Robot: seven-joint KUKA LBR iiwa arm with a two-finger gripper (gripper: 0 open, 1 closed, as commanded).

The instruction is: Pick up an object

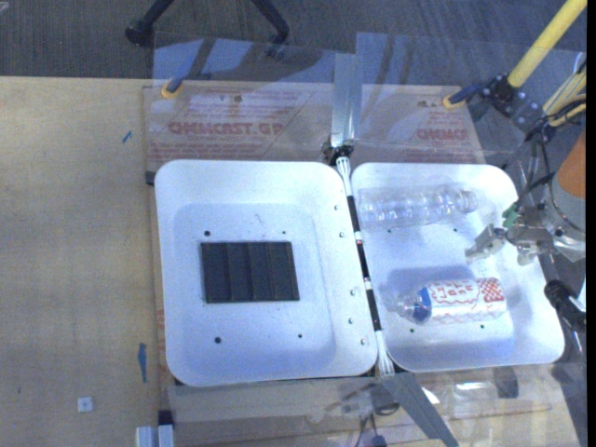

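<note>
Metal of the gripper (pixel 503 236) shows at the right rim of the right bin (pixel 545 343), reaching in from the frame's edge. The arm (pixel 575 170) behind it is mostly cut off; an orange patch of its band sits at the right border, with dark cables around it. The gripper hangs over the bin's right side, between the two bottles and apart from both. Its pale tip points left, toward the bin's middle. Whether it is parted or closed I cannot tell, since the parts blur together against the white bin. Nothing is seen held in it.

A clear bottle (pixel 414 207) lies on its side near the bin's far wall, stretched left to right. It is see-through and hard to trace against the white; its right end fades out near the gripper. A second bottle (pixel 452 299) lies nearer the front, also on its side, slightly tilted. It has a red and white label and a blue cap at its left end. The two bottles are well apart.

The left bin (pixel 177 250) holds a dark flat rectangle (pixel 250 271), ribbed in strips, lying near its middle. Both bins rest on a wooden bench (pixel 65 250), touching along a central seam.
</note>
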